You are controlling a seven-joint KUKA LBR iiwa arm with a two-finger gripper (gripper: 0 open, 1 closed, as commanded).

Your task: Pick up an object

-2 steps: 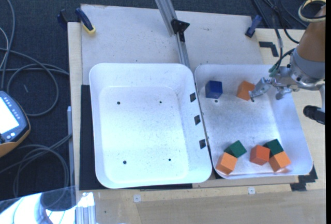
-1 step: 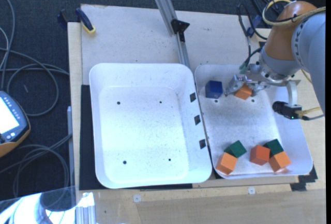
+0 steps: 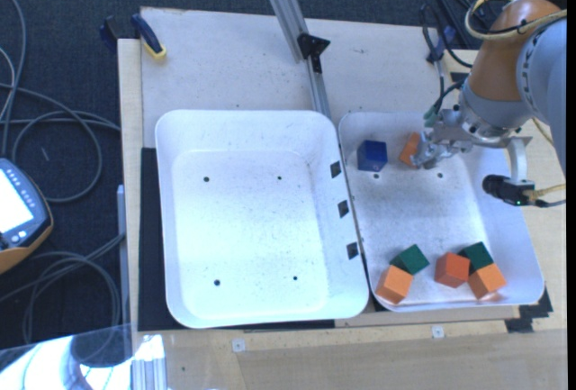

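The gripper (image 3: 430,152) sits low over the orange block (image 3: 410,148) at the right bin's (image 3: 450,208) far end — small, probably light and rigid, best pinched across flat opposite faces — finger state unclear.

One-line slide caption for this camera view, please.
KUKA arm's gripper low in the right bin beside an orange block and blue cube; five more blocks cluster at the near edge.

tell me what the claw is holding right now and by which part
It cannot be told. The claw is down at an orange block near the right bin's far end, but the view does not settle whether it grips the block.
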